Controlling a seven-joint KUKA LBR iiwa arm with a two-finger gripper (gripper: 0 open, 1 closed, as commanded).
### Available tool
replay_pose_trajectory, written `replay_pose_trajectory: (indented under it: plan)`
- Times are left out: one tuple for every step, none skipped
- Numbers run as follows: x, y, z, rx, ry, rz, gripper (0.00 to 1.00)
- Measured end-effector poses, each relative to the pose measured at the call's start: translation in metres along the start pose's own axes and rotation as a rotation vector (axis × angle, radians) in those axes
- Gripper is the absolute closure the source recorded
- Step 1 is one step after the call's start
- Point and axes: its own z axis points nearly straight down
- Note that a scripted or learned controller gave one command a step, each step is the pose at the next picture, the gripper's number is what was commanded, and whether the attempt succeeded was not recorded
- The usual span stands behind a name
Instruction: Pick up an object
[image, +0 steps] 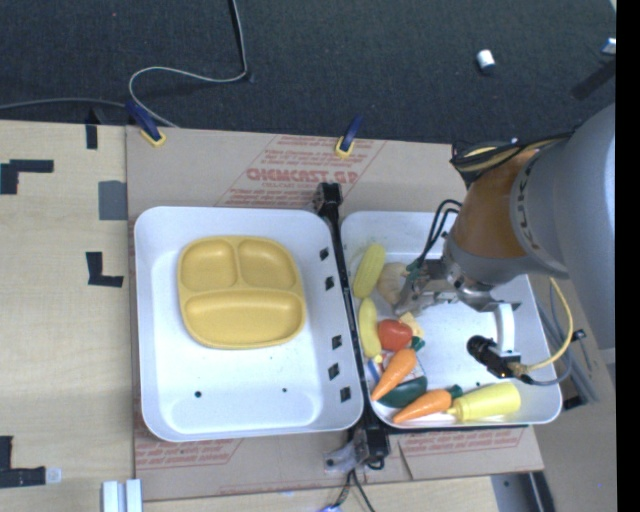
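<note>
A: Entry. The grey arm with the orange band (500, 215) is reaching in from the right over the right-hand shallow white plastic bin (530, 405). The two-finger gripper (415, 292) is hanging low in that bin's upper left part. Whether it is apart or together, I cannot tell; the wrist is covering it.

B: Candidate objects relative to the gripper?

A: The pale yellow plastic corn cob (369, 268) is lying just to its left, tilted. The round red plastic tomato (394, 333) is sitting just below it, with a yellow plastic banana-like piece (368, 328) touching the tomato's left side. Further below, two orange plastic carrots with green tops, (396, 369) and (424, 404), are lying at a slant. The yellow plastic squeeze bottle (488, 401) is lying on its side below and to the right, near the bin's lower rim.

B: Other bin?

A: The left-hand shallow white plastic bin (165, 400) is holding a yellow three-compartment plastic plate (241, 291), well to the gripper's left.
</note>
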Motion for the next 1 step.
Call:
replay_pose_trajectory:
  plan:
    - [0.0, 0.0, 0.0001, 0.0, 0.0, 0.0, 0.0]
